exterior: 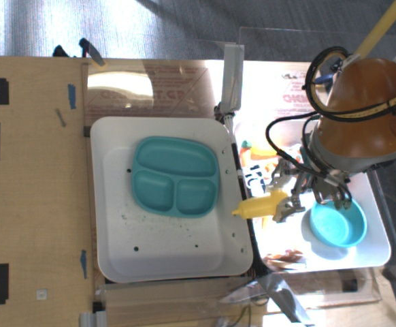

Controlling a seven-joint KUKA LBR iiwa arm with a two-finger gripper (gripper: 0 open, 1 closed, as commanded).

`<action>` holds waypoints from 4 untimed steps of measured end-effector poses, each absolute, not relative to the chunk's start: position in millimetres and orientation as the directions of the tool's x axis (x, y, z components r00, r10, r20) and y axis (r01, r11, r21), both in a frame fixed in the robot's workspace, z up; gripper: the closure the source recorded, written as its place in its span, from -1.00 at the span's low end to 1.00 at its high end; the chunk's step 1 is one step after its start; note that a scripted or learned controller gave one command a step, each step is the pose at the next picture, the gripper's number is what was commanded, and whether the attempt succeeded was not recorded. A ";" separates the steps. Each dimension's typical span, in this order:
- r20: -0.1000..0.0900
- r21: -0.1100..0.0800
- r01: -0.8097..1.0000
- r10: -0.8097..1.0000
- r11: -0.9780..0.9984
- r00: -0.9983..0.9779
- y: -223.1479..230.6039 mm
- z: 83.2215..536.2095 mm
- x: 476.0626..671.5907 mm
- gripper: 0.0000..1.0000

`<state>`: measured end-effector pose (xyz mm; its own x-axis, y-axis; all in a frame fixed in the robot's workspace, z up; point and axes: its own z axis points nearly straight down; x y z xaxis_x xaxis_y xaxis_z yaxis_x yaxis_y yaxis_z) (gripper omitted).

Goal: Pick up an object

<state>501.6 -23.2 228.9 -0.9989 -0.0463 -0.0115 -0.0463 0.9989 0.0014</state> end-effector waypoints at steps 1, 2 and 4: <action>-0.008 -0.005 -0.023 -0.023 1.000 -1.000 -153.0 255.6 529.4 1.00; -0.013 -0.008 -0.086 -0.086 0.996 -0.996 -227.3 327.0 542.2 1.00; -0.003 0.005 -0.226 -0.226 0.974 -0.974 -102.2 331.3 668.6 1.00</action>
